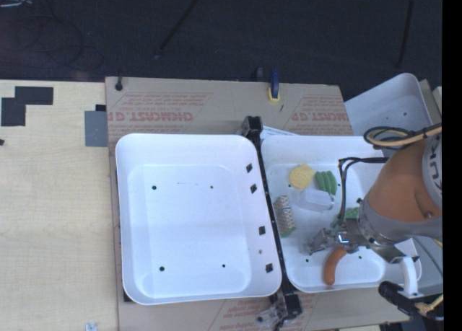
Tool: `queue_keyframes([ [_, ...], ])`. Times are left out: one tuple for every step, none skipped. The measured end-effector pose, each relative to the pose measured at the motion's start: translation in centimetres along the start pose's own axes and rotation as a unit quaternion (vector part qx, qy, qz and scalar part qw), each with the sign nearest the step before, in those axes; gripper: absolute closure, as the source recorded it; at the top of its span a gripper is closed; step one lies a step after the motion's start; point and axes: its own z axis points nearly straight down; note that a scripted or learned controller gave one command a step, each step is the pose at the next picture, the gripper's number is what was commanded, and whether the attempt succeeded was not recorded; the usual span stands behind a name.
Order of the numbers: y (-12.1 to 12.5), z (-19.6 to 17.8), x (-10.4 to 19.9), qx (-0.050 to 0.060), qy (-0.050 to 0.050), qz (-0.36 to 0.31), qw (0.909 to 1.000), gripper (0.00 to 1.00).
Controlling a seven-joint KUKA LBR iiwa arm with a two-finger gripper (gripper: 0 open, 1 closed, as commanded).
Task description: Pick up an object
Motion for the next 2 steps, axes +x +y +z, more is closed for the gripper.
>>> queue_keyframes([
  [2.5, 1.2, 5.6, -0.005, -0.002, -0.002, 1.0000, 0.00],
  [5.0, -15.4, 0.6, -0.012, -0.005, 0.001, 0.9999, 0.00],
])
